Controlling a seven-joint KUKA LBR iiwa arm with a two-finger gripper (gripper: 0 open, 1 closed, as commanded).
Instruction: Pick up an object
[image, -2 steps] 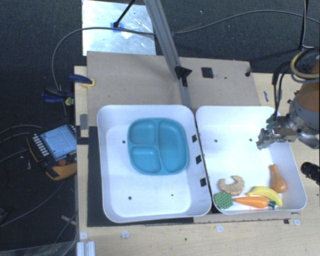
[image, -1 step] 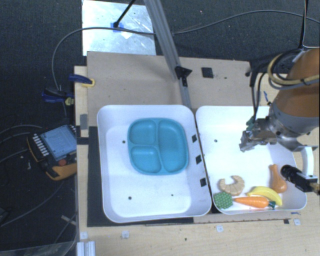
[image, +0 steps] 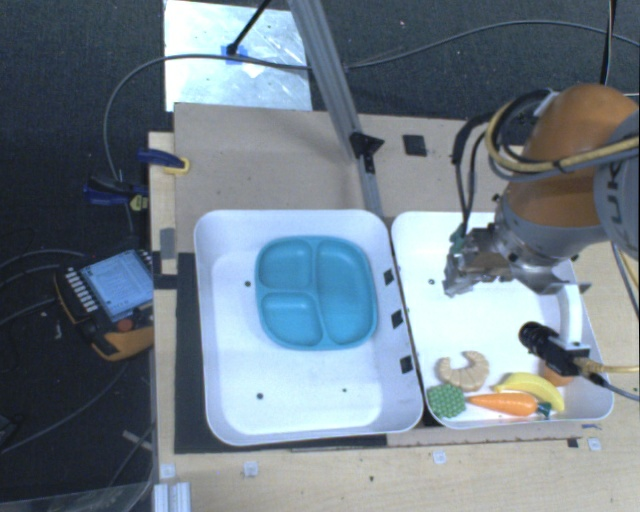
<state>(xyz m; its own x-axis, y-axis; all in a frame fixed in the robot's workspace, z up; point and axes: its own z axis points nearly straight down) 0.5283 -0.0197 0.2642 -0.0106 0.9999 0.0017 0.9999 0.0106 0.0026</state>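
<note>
So the nearest candidate is the tan croissant-shaped piece (image: 462, 369), which sits almost straight below the gripper (image: 455, 283) in the camera view, toward the near wall of the right bin (image: 430, 320), with a clear strip of bare white floor between the two. It's a curved little thing, arched with the hump up in the view, so its long run goes roughly left to right, across the line from the jaws down to it. Just beyond it from the jaws is the rest of the pile. A green piece (image: 446, 401) sits tight against its lower left. A carrot (image: 500, 404) lies lengthwise left to right along the bin's near edge, and a banana (image: 530, 384) is tucked just above the carrot's right end. Everything pickable is bunched in that near corner, and nothing is under the jaws right now. Honestly can't tell if the jaws are open or closed from this angle, and nothing visible is held in them. Off to the jaws' left in the view, the left bin (image: 225, 300) holds a blue divided plate (image: 315, 292), well apart. Best guess is the next move has to travel down-view to the croissant piece and line up across its narrow width.
</note>
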